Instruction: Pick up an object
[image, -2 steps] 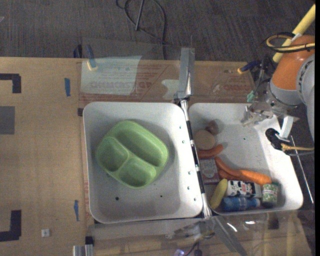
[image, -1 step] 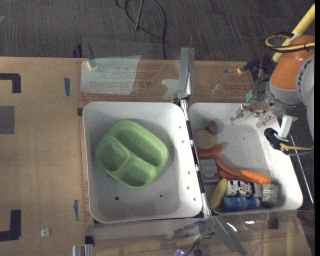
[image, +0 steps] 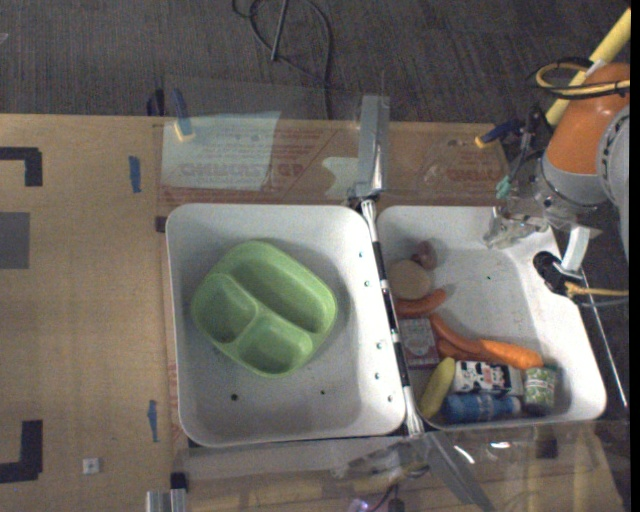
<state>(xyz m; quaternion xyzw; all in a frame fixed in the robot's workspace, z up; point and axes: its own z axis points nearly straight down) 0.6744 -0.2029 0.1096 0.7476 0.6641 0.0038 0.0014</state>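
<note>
Hovering at the right bin's (image: 560, 300) far corner, the end effector (image: 503, 232) — grip state unclear — risks grazing the wall; the carrot (image: 500, 351) lies well below-left, crowded.

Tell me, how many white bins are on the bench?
2. The left bin holds a green divided plate. The right bin holds a pile of toy food along its left and near sides.
</note>
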